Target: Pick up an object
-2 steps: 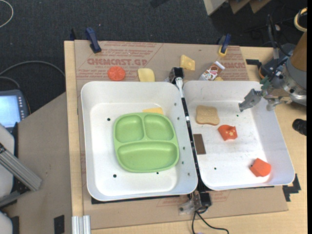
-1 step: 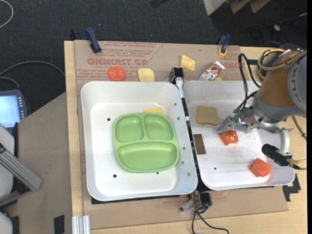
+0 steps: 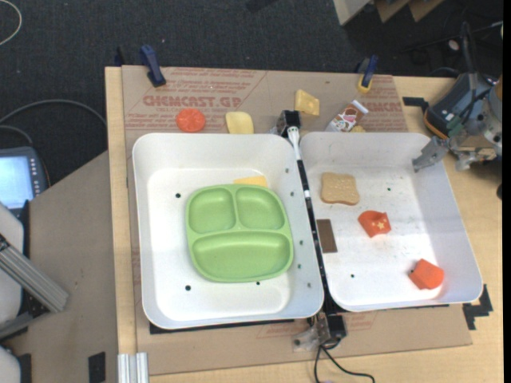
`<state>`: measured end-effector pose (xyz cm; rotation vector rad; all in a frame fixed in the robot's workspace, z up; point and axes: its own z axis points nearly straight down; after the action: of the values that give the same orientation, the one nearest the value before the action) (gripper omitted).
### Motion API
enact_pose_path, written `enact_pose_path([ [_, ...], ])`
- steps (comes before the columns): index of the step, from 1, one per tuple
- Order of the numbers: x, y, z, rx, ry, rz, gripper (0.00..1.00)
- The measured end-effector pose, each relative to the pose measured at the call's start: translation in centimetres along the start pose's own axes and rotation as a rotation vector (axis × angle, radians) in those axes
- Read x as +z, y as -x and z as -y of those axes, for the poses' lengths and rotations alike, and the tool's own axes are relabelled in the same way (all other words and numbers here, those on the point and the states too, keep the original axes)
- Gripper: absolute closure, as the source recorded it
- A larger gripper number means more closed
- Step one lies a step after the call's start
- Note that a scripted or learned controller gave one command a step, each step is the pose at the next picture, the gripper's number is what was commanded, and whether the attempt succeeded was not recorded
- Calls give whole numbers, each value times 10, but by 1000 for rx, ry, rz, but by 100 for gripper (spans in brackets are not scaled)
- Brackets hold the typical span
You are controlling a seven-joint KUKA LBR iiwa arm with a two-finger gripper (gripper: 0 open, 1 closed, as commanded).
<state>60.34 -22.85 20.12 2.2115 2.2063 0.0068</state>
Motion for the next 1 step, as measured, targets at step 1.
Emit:
enact_pose_path([
  [1,51,-53,117,-1,-29,-16,0],
])
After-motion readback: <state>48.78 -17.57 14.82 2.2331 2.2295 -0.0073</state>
